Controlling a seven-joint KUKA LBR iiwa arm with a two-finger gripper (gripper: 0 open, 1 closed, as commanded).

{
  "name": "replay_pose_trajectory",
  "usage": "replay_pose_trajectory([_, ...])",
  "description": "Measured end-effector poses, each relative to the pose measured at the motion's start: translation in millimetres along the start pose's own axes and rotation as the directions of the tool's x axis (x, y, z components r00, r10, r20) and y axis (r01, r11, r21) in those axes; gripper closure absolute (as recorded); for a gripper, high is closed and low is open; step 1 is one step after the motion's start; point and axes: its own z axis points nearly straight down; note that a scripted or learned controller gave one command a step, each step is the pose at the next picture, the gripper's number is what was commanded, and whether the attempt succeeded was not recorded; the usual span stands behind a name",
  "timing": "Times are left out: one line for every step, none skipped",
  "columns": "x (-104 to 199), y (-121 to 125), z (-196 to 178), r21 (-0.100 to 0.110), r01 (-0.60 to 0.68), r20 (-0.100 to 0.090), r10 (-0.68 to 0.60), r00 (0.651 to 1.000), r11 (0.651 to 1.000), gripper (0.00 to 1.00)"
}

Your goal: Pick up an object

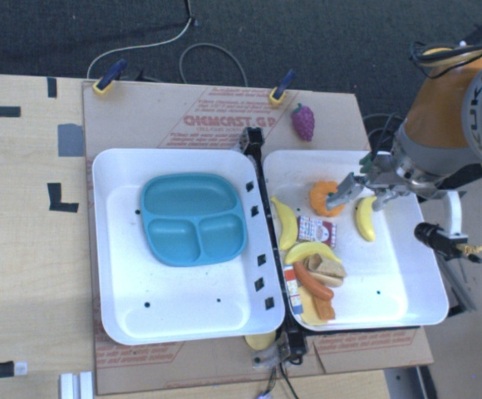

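My gripper hovers over the upper part of the right bin, its fingers spread and open. The left fingertip is right beside an orange fruit. A small yellow banana lies on the bin floor just below the gap between the fingers. Nothing is held between them. Further left in the bin lie a long banana, a small red-and-white carton, a second banana, a bread piece and orange sausage-like pieces.
The left bin holds a blue divided plate. A purple grape bunch lies on the cardboard behind the right bin. Black clips run along the divider between the bins. Bare bin floor lies at the right bin's lower right.
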Motion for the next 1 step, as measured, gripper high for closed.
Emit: replay_pose_trajectory([28.8,27.6,102.9,-0.015,-0.002,0.006,0.002,1.000,1.000,0.00])
